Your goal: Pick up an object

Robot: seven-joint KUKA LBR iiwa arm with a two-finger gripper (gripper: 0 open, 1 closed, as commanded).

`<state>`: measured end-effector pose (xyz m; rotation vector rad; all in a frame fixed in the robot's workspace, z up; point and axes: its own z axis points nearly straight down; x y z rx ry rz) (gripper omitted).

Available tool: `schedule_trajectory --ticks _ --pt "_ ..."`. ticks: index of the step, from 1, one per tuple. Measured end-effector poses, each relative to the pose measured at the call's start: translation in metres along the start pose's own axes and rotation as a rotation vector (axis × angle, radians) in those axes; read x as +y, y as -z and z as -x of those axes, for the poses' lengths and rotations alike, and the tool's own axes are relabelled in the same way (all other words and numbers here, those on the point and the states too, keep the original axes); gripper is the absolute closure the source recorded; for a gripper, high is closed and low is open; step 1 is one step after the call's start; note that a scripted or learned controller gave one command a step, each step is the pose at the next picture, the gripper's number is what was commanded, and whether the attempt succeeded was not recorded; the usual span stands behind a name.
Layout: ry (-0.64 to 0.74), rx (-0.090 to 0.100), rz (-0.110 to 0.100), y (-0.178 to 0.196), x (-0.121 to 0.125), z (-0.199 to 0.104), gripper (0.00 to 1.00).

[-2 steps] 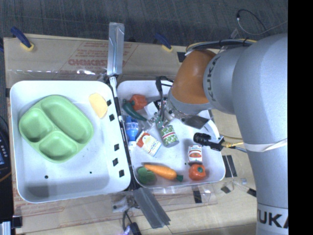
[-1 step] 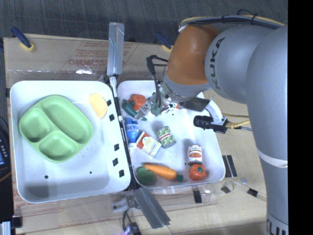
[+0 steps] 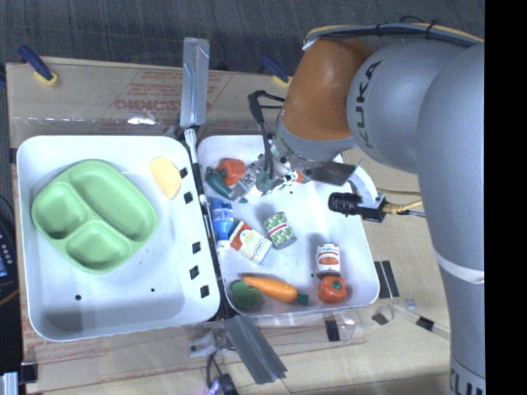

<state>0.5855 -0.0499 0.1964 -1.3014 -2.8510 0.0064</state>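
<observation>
Two shallow white bins (image 3: pixel 49 319) fill the bench; the metal gripper (image 3: pixel 265 178) hangs low in the right bin, its wrist hiding the top corner.

Dark grey ribbed flooring (image 3: pixel 123 11) ran across the top of the frame. Below it, a pale wooden bench (image 3: pixel 387 344) filled the rest, with a sheet of brown cardboard (image 3: pixel 123 89) lying across its upper left. Blue clamps (image 3: pixel 39 64) gripped the cardboard's far edge. The light was even and soft.
</observation>
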Motion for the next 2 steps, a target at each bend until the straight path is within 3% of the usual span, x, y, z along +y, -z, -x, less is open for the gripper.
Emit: schedule_trajectory --ticks 1,2 --pt "-0.135 -0.003 0.003 0.086 0.073 -0.035 1.00" --pt "0.236 -0.002 0.000 0.080 0.103 -0.085 1.00"
